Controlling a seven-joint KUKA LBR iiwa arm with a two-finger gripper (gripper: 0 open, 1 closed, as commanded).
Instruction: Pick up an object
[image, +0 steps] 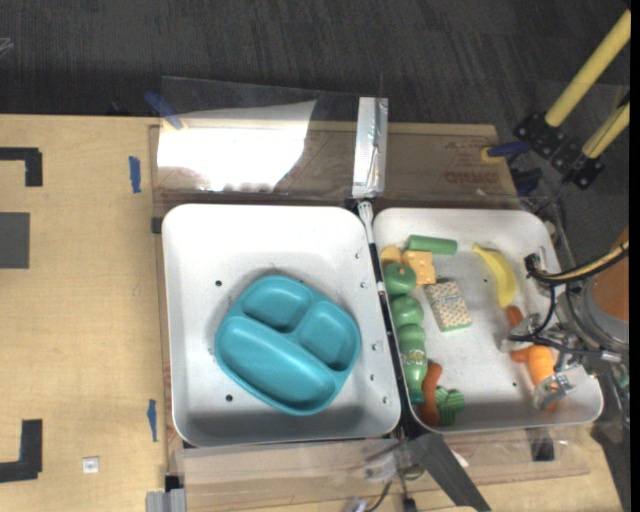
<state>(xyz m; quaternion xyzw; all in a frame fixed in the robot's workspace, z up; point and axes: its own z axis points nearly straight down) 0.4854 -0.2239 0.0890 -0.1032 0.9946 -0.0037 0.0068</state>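
My gripper (553, 382) reaches in from the right and hangs low over the right bin's (480, 400) near right corner. An orange toy piece (538, 361) lies directly at the gripper's tip, and I cannot tell whether the two touch. A small red-orange piece (514, 317) sits just behind it. Further left in this bin are a yellow banana (497, 272), a speckled beige block (449, 305), a green cylinder (432, 244), a yellow-orange piece (419, 266), a row of green vegetables (407, 318) along the left wall, and a carrot with green leaves (438, 400).
The left bin (190, 250) holds a teal divided plate (288, 342). A clear plastic sheet and a metal strip (369, 145) lie behind the bins. Yellow poles (590, 65) stand at the back right. Cables (575, 270) trail along the right bin's right wall.
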